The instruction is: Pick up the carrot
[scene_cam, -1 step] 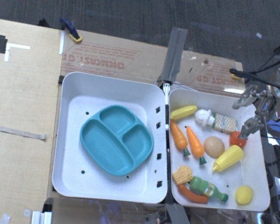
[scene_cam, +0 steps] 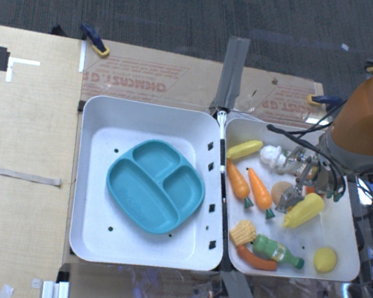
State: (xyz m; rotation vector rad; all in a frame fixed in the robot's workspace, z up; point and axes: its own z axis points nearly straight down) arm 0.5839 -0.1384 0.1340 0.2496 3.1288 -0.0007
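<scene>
The carrot [scene_cam: 260, 188] lies just left of the pincer [scene_cam: 296, 194], whose grip state I cannot tell.

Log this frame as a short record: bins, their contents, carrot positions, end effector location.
left bin: teal divided plastic plate
right bin: toy foods
carrots: two orange toy carrots side by side near the bin's left wall
other items: yellow banana, yellow lemon, green bottle
end effector: low over right bin, right of carrots
carrot held: no

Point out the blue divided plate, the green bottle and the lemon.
blue divided plate [scene_cam: 156, 186], camera view, its centre ridge.
green bottle [scene_cam: 275, 250], camera view, its body.
lemon [scene_cam: 325, 259], camera view, its middle.
</scene>
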